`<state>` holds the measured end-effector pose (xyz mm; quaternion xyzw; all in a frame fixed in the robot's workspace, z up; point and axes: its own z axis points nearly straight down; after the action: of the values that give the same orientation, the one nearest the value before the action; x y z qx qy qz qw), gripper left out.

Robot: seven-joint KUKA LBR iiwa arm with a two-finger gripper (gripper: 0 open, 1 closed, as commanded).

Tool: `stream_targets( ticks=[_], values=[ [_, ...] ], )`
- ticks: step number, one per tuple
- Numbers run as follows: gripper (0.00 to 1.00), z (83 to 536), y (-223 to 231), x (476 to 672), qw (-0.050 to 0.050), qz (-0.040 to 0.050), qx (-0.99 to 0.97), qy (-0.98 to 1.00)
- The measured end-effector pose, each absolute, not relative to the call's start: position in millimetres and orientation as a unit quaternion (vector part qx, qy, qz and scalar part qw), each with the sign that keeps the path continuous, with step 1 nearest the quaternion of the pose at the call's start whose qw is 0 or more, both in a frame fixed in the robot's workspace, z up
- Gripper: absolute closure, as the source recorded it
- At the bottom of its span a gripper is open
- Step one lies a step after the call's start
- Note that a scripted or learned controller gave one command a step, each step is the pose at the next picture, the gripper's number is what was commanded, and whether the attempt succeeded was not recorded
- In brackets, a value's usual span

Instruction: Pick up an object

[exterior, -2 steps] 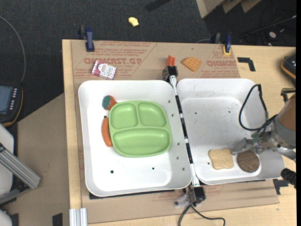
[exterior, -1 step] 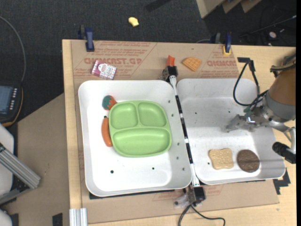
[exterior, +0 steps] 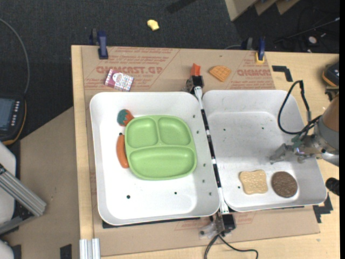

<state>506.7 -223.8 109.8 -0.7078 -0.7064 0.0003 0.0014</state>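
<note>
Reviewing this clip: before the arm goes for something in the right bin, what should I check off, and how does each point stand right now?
1. Targets present in the right bin: ok. A tan cracker-like piece and a brown round piece lie near its front edge.
2. The two pieces apart from each other: ok, a narrow gap shows between them.
3. Gripper over the right bin: ok, it sits behind the brown round piece, not directly above it.
4. Gripper carrying nothing: cannot tell, the tip is too small and blurred.
5. Black cable away from the targets: ok, it loops over the bin's back half.
6. Room beside the bin wall: not ok, both pieces lie close to the front rim.
</note>
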Motion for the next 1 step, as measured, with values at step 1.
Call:
stream_targets(
  ticks=[1],
  values=[
    [1.00, 119.0, -223.9, 509.2, -0.001, -0.0004, -0.707, -0.707]
  ],
)
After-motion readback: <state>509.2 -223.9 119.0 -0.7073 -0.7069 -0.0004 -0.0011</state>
